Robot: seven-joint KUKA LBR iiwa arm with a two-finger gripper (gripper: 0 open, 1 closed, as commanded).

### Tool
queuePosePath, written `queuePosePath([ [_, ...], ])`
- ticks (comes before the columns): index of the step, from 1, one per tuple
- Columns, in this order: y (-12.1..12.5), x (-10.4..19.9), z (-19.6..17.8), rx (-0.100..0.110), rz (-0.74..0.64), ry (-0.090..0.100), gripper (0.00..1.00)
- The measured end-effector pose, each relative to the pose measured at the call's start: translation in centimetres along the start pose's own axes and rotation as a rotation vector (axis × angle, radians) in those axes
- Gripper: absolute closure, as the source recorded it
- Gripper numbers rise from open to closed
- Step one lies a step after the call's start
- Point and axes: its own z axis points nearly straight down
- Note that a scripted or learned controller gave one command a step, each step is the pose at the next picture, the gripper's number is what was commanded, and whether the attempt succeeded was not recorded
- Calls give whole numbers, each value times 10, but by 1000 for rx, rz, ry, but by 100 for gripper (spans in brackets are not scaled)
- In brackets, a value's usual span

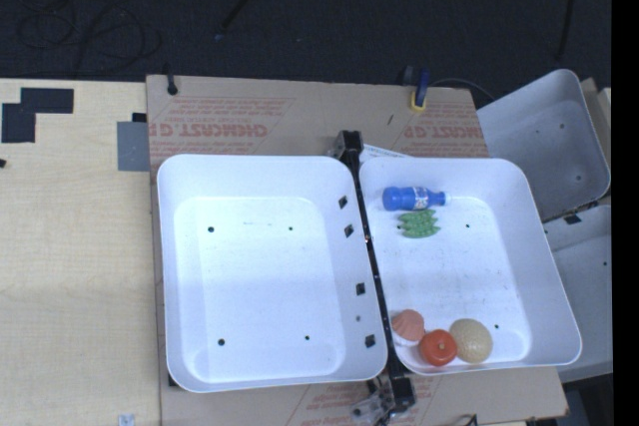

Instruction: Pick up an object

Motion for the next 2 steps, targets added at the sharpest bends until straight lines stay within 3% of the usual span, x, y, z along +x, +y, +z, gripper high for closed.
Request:
queuePosePath([
  [2,1,0,23,0,2,-1,100],
])
